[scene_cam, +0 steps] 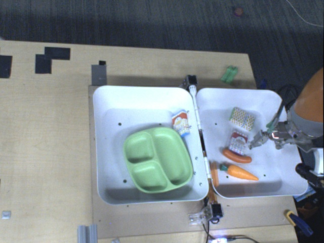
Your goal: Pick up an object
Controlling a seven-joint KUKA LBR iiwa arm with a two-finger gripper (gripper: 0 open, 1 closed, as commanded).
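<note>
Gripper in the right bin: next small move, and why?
Probably a short move left and down onto the red-and-white packet. The gripper sits just right of it, holding nothing visible. The hot dog and carrot lie close below, so a straight approach avoids nudging them.

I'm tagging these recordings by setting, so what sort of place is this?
Probably a robotics lab bench: two white bins sit side by side on a wooden bench, holding toy food such as a carrot, beside a robot gripper.
</note>
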